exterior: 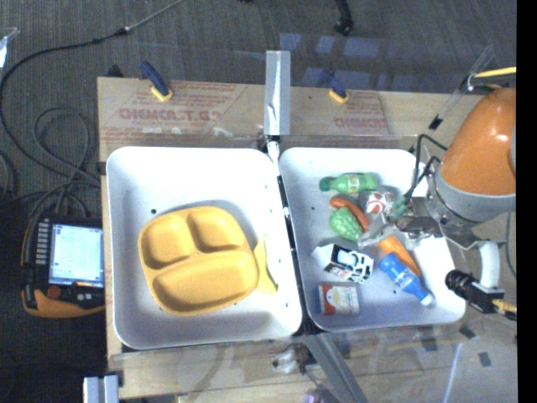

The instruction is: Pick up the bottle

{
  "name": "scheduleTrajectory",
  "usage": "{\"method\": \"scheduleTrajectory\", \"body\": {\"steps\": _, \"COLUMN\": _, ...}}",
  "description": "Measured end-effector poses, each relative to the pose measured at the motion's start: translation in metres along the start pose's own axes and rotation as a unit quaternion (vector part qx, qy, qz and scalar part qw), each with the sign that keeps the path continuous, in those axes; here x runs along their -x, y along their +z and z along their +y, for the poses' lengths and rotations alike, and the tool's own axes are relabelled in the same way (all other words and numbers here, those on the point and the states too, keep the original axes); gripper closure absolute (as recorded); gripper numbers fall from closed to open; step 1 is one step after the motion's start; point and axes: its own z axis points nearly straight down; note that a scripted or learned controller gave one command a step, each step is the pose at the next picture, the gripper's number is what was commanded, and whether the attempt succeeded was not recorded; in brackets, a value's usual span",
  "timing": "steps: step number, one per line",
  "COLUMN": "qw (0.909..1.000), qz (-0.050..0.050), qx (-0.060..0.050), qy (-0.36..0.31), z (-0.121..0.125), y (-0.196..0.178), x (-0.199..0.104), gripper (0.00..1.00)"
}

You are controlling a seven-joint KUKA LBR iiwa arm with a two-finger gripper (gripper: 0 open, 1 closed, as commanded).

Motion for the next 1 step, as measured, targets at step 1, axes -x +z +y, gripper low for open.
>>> {"method": "scheduleTrajectory", "body": {"steps": 1, "qw": 0.9966, "qz": 0.0, "qx": 0.001, "qy": -0.082, "z": 0.068, "y": 0.0965, "x": 0.0087, "gripper": 0.0}}
